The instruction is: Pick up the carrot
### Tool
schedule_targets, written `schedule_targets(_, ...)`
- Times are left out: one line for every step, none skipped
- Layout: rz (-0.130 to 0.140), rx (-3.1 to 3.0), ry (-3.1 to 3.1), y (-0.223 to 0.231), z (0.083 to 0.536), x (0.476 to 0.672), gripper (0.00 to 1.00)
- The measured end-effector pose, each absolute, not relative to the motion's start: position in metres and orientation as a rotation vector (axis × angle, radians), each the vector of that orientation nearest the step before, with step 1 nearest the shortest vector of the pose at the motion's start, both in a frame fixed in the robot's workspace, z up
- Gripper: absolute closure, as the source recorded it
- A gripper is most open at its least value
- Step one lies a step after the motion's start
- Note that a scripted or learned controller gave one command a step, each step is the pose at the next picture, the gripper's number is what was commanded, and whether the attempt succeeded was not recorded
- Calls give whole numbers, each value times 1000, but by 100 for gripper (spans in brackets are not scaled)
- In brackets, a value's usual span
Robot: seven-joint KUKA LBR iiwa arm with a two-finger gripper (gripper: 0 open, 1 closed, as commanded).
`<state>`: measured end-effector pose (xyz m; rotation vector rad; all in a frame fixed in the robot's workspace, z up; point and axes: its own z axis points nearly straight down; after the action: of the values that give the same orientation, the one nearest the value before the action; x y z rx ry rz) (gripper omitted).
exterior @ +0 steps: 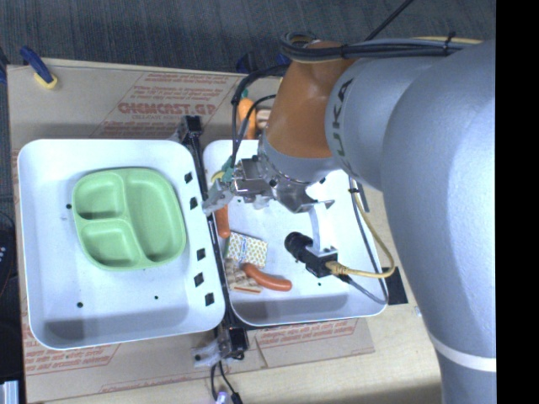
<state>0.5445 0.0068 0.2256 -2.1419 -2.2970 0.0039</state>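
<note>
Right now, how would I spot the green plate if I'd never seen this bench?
Find the two white bins side by side and take the left bin. Lying in its middle is the green plate, pale green with rounded corners and three compartments, the largest coloured thing in either bin.

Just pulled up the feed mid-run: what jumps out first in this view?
The big grey arm with its orange band fills the right side, reaching down over the right bin. In the left bin sits a pale green divided plate. Under the wrist, in the right bin, lie an orange sausage-like piece near the front, a patterned packet beside it, and another orange piece against the divider.
</note>
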Motion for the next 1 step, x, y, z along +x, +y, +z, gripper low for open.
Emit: schedule_targets(3,-1995,-2424,-39,191,611,0)
